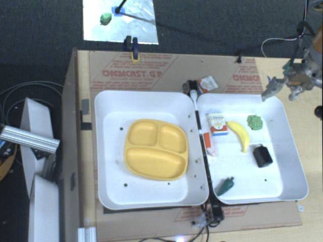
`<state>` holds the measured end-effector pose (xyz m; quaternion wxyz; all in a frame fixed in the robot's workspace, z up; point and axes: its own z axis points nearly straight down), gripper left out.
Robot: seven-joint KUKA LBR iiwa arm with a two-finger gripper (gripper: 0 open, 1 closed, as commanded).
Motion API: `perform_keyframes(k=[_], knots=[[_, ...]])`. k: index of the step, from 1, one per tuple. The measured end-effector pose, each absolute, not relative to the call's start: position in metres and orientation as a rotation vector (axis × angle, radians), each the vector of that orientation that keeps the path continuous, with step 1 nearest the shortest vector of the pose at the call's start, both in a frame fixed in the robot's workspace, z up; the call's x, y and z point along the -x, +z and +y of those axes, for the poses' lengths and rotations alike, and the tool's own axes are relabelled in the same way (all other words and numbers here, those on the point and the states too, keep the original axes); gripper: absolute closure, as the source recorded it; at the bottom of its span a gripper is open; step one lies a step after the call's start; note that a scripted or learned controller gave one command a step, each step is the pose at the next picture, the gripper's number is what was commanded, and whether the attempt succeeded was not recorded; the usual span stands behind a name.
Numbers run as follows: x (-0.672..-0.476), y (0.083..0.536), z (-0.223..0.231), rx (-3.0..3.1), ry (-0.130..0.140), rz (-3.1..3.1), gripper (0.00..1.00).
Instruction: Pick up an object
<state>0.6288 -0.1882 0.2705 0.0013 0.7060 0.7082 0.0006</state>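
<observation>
The gripper [280, 88] is seen spread open and unladen beyond the right bin [292, 150]'s far corner. Within that bin, a smooth, curved yellow banana [239, 133] is laid with its long axis running far-to-near, beside a knobbly green lump [255, 122].

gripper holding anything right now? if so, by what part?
Nothing held. The gripper hovers open by the right bin's upper right corner, nothing between its fingers.

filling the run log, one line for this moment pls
gripper: open, above right bin corner | holding: nothing | yellow plastic banana: in bin
</observation>
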Motion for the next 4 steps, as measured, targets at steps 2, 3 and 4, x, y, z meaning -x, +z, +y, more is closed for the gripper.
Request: perform_keyframes(k=[2,3,4], knots=[[-0.538,0.084,-0.184,-2.22,0.0,2.222,0.0],[-0.54,0.095,-0.185,-2.217,0.003,2.22,1.0],[-0.602,0.123,-0.123,-2.215,0.005,2.225,1.0]])
